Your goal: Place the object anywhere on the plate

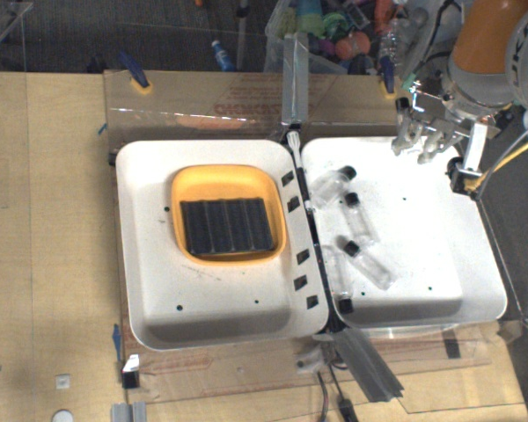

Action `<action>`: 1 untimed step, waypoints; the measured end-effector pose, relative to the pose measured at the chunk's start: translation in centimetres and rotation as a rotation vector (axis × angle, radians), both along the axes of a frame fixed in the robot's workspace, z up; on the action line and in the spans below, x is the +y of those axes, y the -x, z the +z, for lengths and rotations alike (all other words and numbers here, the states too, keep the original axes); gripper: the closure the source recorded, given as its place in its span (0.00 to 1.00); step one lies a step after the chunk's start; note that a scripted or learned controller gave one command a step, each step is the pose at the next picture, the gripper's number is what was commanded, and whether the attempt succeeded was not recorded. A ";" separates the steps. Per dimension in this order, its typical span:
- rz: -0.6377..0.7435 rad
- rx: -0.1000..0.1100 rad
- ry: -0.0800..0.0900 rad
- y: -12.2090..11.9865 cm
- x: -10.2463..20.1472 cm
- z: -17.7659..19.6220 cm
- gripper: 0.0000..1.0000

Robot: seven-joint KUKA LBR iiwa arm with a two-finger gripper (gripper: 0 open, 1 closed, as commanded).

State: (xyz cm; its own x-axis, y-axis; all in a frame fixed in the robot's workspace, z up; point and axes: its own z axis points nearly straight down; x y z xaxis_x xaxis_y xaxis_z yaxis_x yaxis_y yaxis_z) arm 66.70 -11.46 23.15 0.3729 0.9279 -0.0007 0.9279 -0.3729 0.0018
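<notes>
A yellow-orange plate (187, 187) lies in the left bin (141, 271), with a black ridged slab (227, 225) lying flat on it. In the right bin (440, 262), three clear small bottles with black caps lie on their sides near the left wall: one at the top (328, 187), one in the middle (363, 222), one lower down (372, 269). My gripper (421, 146) hangs over the right bin's far edge, right of the bottles and apart from them. Its fingers stand open with nothing between them.
A grey divider (306, 236) with black clips runs between the two bins. A crate of colourful toys (352, 11) sits behind the bench. The arm's orange band (488, 20) fills the top right corner.
</notes>
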 end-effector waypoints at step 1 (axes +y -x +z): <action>0.069 -0.001 0.001 -0.1 0.4 1.2 1.00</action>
